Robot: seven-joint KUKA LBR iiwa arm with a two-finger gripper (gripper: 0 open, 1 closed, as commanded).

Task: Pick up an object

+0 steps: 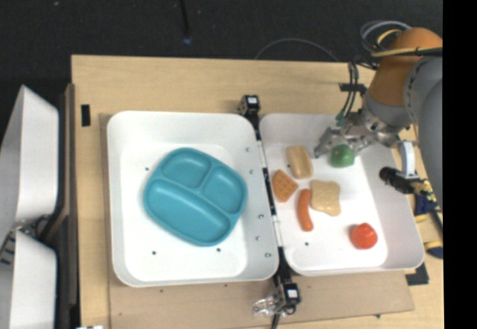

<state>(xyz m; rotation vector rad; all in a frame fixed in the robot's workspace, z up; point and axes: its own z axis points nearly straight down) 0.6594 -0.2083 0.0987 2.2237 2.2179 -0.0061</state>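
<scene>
We saw even overhead light — the white bins (127, 171) nearly glared, the surroundings stayed dark, edges soft, shadows faint.

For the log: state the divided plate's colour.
Teal-blue, on the moulded plastic divided plate in the camera view.
</scene>
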